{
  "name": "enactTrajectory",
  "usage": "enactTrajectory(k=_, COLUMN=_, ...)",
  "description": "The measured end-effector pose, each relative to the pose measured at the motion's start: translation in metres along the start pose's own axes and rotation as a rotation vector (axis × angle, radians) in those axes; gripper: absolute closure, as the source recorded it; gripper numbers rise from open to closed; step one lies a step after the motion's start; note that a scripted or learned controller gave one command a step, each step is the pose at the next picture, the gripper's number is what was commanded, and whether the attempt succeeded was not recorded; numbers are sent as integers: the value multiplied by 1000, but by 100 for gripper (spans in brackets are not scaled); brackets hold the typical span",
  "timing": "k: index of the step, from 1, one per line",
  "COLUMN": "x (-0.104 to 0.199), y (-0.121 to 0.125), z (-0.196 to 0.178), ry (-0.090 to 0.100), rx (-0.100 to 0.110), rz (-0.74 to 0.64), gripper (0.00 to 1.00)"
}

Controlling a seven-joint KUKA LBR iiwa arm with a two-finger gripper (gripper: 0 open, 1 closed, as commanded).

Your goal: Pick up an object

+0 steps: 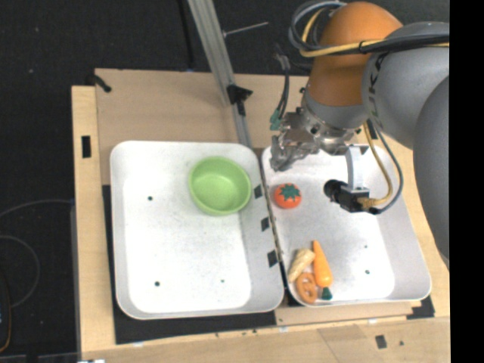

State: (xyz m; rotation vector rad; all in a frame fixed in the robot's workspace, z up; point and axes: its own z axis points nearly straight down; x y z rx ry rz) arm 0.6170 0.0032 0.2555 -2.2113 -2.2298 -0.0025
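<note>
nothing is picked up yet. the hand hangs just above the toy tomato; i cannot tell if it is clenched.

Bench (two white bins atop)

Light wooden bench, dark floor around it, grey metal pole slanting above, even light
</note>
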Motion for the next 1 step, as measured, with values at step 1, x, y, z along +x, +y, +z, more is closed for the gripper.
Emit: enactTrajectory(k=1, x=53, y=-7, z=-5, ry=0, rx=1, rz=0, gripper=100)
